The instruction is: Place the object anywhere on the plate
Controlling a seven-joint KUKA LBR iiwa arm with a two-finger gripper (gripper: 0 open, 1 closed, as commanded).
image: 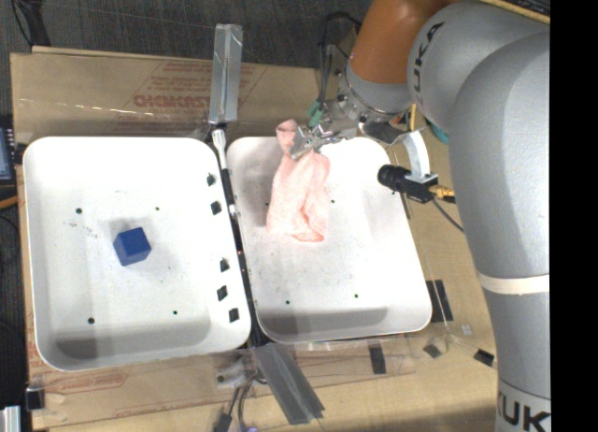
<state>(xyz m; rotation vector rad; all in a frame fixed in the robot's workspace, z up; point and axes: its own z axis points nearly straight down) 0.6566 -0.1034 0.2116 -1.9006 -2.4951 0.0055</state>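
— Where's the cloth (299,194)?
— In the right bin (374,280), toward its far side, hanging pink from the gripper (304,143), whose fingers pinch its top corner.
— And the left bin (56,234)?
— A blue cube (133,245).

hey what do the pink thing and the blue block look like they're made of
Pink thing: soft cloth, probably; it hangs in folds and wrinkles, matte, from the hand. Blue block: rigid, sharp-edged cube with a flat matte colour, possibly foam, plastic or painted wood; the look leaves that open.

Grey KUKA arm (486,140), orange wrist band (392,28).
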